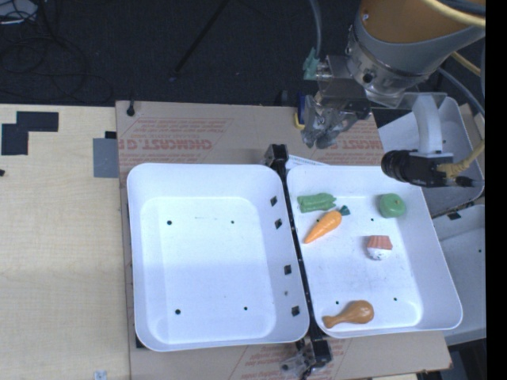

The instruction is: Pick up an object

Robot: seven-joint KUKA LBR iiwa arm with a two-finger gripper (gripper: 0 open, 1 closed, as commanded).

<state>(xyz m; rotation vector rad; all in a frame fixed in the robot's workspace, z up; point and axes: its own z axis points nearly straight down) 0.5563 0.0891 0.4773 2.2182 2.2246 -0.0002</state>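
Gripper [323, 137] is hanging up high past the far edge of the right bin [444, 291], nothing in it, and honestly can't tell how wide it's spread. Everything to grab sits below and nearer the camera: the drumstick [349, 314] farthest off, then the carrot [324, 226] touching the green pepper [316, 203]. Biggest risk I'd guess: drop on that touching pair and it pinches both or neither.

left bin [150, 188] floor lies bare; right bin [444, 291] open in its middle, toys near its back edge and front corner.
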